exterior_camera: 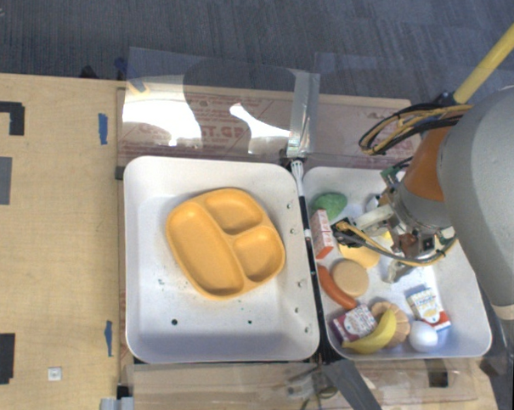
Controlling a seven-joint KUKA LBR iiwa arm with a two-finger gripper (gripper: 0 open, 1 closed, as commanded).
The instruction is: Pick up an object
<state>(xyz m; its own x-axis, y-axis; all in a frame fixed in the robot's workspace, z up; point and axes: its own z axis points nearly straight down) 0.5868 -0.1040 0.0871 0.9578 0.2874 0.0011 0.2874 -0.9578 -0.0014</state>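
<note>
We see the gripper (pixel 397 248) low in the crowded right bin (pixel 477 324), grip state unclear. One banana (pixel 385 332), one egg (pixel 423 335), one orange tray (pixel 226 241).

1. Two bins sit side by side on the bench (pixel 43 233).
2. The left bin (pixel 141 322) holds a divided plate (pixel 226 241) near its centre.
3. The right bin (pixel 477 324) holds a pile of toy food: a banana (pixel 379 335) at the front, an egg (pixel 423 335) to its right.
4. The arm (pixel 487 184) reaches over the right bin from the right.
</note>
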